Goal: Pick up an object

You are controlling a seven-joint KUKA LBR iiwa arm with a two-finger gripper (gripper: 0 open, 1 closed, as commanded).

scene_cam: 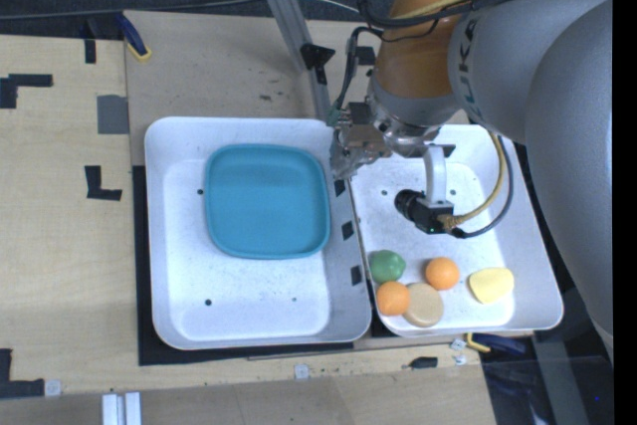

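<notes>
The tool hangs at the left edge of the right bin, at 12 o'clock from the objects; I cannot tell its state. At that bin's 6 o'clock rim cluster a green ball, two orange balls, a tan disc and a yellow lump, all smooth and matte. A glossy, rounded-square blue plate lies in the left bin.

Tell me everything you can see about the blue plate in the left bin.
The squarish light-blue plastic plate has rounded corners and a slightly raised rim around a flat, bare centre. It looks matte and unmarked. It lies flat and right side up on the floor of the left shallow white bin, in the upper middle part, turned slightly off square with the bin walls. Its right edge sits close to the wall next to the other bin.
</notes>
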